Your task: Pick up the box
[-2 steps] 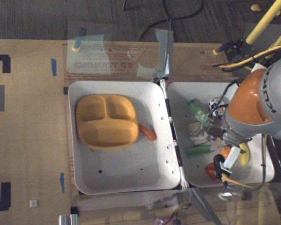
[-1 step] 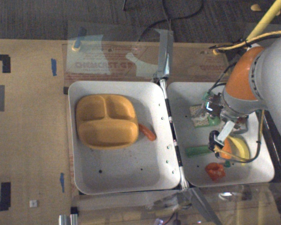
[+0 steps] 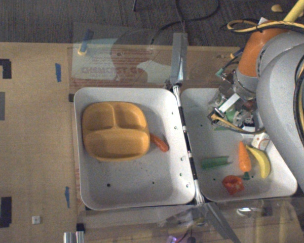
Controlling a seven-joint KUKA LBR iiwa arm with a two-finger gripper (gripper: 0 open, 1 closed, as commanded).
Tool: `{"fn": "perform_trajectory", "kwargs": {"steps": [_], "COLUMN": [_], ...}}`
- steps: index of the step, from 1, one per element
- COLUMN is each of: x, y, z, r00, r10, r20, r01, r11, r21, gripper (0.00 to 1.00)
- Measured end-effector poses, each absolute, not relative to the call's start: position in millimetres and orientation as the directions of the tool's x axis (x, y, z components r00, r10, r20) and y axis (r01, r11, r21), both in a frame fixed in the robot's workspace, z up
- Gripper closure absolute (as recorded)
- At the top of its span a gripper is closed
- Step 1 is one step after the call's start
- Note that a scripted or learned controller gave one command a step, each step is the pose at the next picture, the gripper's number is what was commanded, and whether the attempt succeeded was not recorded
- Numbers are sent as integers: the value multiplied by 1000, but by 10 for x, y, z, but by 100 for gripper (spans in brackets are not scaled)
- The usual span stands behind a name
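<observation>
You are looking down at the pincer (image 3: 228, 110) hovering low in the right white bin (image 3: 202, 105), its spread unreadable. The small white box (image 3: 260, 140) is lying beside the yellow banana (image 3: 260, 161) and orange carrot (image 3: 244, 157).

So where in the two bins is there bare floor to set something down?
Left bin: the whole near half is bare, below the orange tray and the small carrot beside it. Right bin: a bare patch at its far-left corner, above the green piece. Its right side is crowded: gripper, carrot, banana, red pepper.
</observation>
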State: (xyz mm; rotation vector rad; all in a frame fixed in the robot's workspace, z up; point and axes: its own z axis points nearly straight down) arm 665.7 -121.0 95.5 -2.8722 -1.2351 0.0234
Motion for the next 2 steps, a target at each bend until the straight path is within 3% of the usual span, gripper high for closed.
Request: {"fn": "perform_trajectory", "kwargs": {"steps": [1, 2], "x": [6230, 6309], "y": [-1685, -1528], "z": [1005, 1055], "r00": [632, 633], "r10": [775, 774], "r20": [28, 1], "r01": [775, 774], "r11": [-632, -633], "r21": [6, 1], "gripper": [0, 0]}}
